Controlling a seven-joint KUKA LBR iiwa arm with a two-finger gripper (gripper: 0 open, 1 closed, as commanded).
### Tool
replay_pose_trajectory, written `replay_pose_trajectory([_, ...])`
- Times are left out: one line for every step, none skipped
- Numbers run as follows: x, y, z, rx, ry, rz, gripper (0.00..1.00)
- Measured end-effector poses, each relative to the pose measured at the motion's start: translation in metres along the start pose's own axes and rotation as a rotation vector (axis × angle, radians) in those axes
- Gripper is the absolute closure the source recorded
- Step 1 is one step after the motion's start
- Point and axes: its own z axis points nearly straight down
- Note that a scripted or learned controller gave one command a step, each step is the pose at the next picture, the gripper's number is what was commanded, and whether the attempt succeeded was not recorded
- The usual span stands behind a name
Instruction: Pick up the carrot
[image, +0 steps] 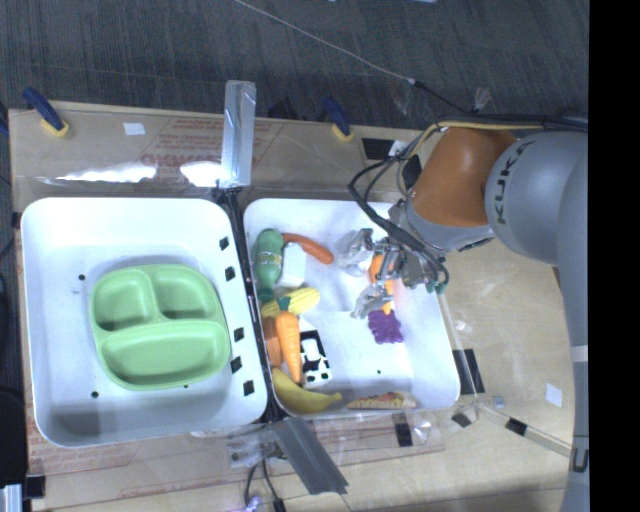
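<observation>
The carrot (288, 342) lies in the right bin (420, 360) near its left wall, pointing towards the front, between a corn cob (297, 299) and a banana (303, 396). My gripper (361, 271) hovers over the middle of that bin, to the right of the carrot and apart from it. Its two silver fingers (354, 244) are spread open. A small orange piece (382, 270) shows near their base; I cannot tell what it is. The carrot is not between the fingers.
Purple grapes (385, 325) lie just below the gripper. A green vegetable (268, 255), a red-orange pepper (309, 248) and a black-and-white toy (315, 360) share the right bin. The left bin (60, 230) holds a green divided plate (158, 324).
</observation>
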Motion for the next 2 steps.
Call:
replay_pose_trajectory([-0.0021, 0.0014, -0.0114, 0.001, -0.004, -0.006, 1.0])
replay_pose_trajectory([-0.002, 0.0018, -0.0111, 0.001, -0.004, -0.007, 0.0])
